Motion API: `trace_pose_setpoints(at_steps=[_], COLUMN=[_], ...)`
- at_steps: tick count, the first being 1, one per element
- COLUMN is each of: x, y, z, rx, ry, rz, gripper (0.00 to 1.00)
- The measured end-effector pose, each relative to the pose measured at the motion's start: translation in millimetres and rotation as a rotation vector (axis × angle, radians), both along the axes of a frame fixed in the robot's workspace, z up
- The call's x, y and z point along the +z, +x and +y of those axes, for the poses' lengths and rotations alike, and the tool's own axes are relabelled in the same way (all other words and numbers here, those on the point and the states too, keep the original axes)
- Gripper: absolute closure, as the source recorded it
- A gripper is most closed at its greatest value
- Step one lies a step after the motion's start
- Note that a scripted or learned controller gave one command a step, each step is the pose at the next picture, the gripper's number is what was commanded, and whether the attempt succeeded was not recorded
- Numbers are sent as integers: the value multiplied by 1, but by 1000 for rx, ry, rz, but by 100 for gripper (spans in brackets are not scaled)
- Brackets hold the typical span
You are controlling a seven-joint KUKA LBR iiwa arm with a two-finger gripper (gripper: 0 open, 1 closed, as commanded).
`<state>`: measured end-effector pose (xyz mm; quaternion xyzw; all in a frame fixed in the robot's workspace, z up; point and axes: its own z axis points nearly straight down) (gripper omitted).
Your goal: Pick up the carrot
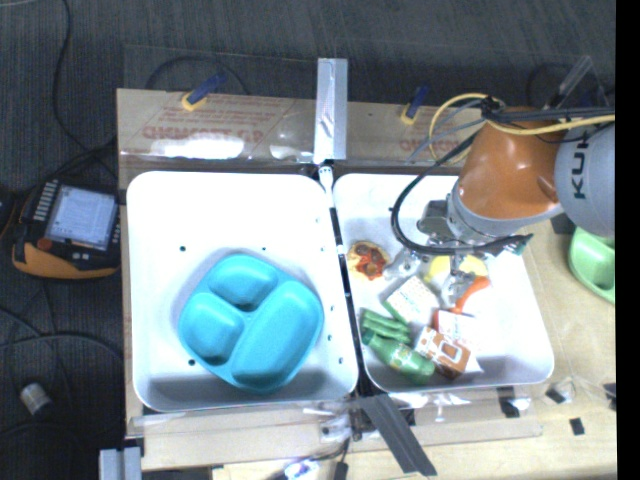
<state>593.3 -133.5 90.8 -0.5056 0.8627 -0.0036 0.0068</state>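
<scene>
Grey arm with orange band reaches into right bin from the right. Pincer hangs over the clutter, carrot just beside its fingertips, not visibly clamped; open or closed, can't tell. Green veg and carton nearby. Left bin holds teal tray.

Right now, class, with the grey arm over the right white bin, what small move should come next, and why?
Probably lower straight down: the two-finger gripper hangs just above the small orange carrot in the right white bin, beside a white box.
</scene>
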Motion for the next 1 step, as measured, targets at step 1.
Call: trace_pose_setpoints(at_steps=[1], x=[-1], y=[79], z=[8], rx=[-106], ry=[1], rz=[2], gripper=[0])
